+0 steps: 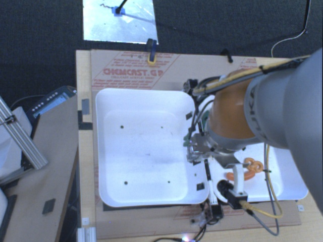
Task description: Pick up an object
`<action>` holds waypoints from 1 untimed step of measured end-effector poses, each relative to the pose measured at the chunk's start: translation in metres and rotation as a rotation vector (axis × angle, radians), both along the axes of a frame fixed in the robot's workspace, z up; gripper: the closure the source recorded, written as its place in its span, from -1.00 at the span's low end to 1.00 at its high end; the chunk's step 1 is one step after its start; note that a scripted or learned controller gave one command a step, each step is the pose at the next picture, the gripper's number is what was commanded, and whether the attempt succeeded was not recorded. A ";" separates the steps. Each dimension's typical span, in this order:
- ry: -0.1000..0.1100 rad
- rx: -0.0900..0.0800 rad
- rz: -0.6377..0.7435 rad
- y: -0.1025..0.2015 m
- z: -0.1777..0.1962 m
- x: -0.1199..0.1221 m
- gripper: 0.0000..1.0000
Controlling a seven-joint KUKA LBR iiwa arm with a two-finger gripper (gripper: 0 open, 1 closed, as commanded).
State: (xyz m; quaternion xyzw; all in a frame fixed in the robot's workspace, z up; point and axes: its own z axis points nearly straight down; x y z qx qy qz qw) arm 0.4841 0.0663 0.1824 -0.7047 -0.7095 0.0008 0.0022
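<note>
My gripper (201,154) hangs low over the left part of the right bin (292,185), close to the wall between the two bins. The grey arm with its orange band covers most of that bin. Just right of the gripper, an orange curled object (252,165) lies on the bin floor, and a second orange piece (232,176) sits beside it, partly hidden by the wrist. I see nothing between the gripper and these objects that shows a hold.
The left bin (144,145) is a shallow white tray with a few small dark dots on its floor. A cardboard sheet (133,70) lies under both bins. Yellow and black cables trail near the front edge of the bench.
</note>
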 end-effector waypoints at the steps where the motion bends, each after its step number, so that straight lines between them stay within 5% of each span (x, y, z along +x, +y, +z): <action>1: -0.025 0.002 0.000 0.032 0.351 0.046 1.00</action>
